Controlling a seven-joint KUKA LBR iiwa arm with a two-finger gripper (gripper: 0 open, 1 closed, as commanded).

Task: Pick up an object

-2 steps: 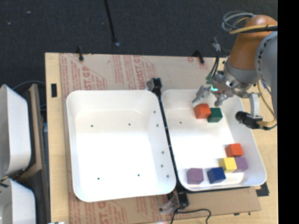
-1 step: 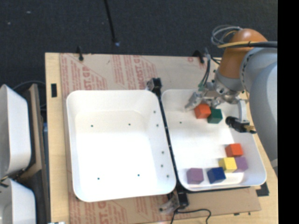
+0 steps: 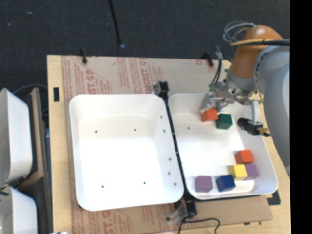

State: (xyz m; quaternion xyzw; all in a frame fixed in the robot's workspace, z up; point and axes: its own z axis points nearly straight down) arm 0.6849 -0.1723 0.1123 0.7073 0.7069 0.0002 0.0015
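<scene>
Camera view: the hand (image 3: 213, 103) sits over the small orange cube (image 3: 210, 114) in the right white bin (image 3: 195, 145)'s far part; its grip cannot be told.

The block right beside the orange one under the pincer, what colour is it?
Dark green, seen clearly in the camera view.

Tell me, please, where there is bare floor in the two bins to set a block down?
The left bin has bare floor throughout. In the right bin, the middle is free; blocks crowd the near right corner, and the tool works the far end.
</scene>
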